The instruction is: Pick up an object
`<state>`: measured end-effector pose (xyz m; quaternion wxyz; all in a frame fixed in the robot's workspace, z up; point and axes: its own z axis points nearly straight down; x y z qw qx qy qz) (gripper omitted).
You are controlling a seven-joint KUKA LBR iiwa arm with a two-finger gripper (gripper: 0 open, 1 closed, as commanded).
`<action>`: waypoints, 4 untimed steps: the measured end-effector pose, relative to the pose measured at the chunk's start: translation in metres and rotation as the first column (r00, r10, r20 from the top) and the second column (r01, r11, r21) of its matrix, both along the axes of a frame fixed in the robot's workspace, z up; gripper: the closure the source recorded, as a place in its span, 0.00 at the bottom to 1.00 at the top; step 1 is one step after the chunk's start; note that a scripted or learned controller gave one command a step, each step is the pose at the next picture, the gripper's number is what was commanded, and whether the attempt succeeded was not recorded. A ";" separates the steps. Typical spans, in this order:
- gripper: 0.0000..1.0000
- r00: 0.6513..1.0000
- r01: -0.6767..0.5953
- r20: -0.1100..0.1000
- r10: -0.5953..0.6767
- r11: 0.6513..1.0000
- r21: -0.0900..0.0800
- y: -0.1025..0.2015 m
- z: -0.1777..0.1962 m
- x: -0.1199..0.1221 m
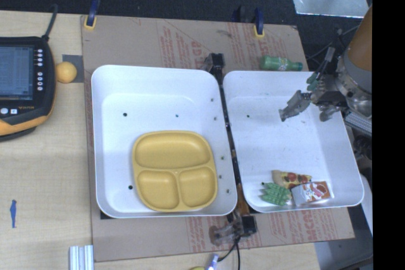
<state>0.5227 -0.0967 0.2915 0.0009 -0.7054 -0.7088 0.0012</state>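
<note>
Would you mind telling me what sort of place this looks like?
Probably a robotics lab bench: a handheld control pendant lies on the wood, two white bins sit on clamped cardboard, and a robot gripper hangs above the right one.

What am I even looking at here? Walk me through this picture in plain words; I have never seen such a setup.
This is one photo from a camera fixed above a workbench, looking down at a slant. A robot arm reaches in from the right; its two-finger gripper hangs over the right white bin, fingers spread apart, with nothing between them.

Two shallow white bins sit side by side. The left bin holds a yellow divided plate. In the right bin's near corner lie a green toy, a pizza slice toy and a small red and white packet.

Outside the bins: a green bottle, a yellow ball and a control tablet.
</note>
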 end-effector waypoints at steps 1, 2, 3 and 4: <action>0.00 1.000 0.000 -0.004 0.000 1.000 0.000 -0.020 -0.131 0.038; 0.00 1.000 0.000 -0.003 0.000 1.000 0.000 -0.010 -0.201 0.067; 0.00 1.000 0.003 0.005 -0.003 1.000 -0.003 -0.115 -0.051 0.110; 0.00 1.000 -0.001 -0.002 0.001 1.000 0.001 -0.114 -0.201 0.133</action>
